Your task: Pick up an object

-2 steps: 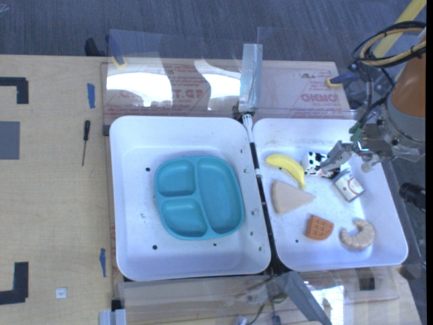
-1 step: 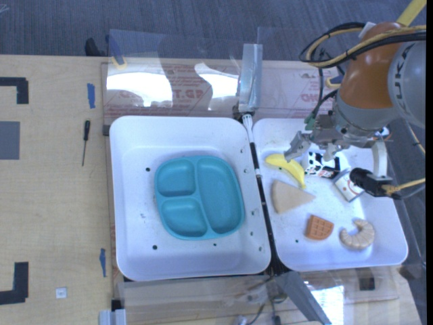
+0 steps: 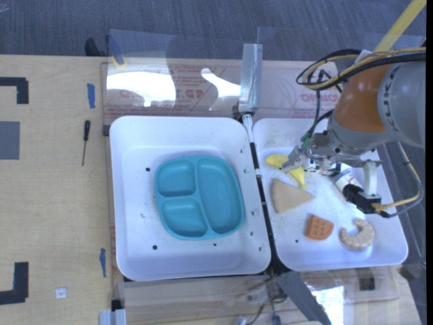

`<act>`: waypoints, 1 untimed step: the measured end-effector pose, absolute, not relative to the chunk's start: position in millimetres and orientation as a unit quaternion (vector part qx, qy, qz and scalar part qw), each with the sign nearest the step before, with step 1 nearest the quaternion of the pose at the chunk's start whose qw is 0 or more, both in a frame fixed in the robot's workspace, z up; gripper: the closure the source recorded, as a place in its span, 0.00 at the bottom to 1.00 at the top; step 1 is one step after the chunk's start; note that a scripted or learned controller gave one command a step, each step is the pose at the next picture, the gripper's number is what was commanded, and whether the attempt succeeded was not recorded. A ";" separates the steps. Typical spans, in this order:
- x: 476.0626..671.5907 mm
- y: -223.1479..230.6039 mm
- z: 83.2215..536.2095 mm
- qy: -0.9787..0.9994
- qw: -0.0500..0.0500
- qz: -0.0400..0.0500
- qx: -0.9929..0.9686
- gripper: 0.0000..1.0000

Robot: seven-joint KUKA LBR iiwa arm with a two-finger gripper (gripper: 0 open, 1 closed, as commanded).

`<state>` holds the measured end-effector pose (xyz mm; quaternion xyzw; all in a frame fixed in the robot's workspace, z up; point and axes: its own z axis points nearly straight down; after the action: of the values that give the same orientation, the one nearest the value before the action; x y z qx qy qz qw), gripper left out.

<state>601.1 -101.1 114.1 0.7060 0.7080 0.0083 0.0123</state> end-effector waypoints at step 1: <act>617.5 -103.8 108.0 0.706 0.018 0.011 0.708 0.00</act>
<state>617.5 -103.8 108.0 0.7076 0.7063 0.0109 0.0178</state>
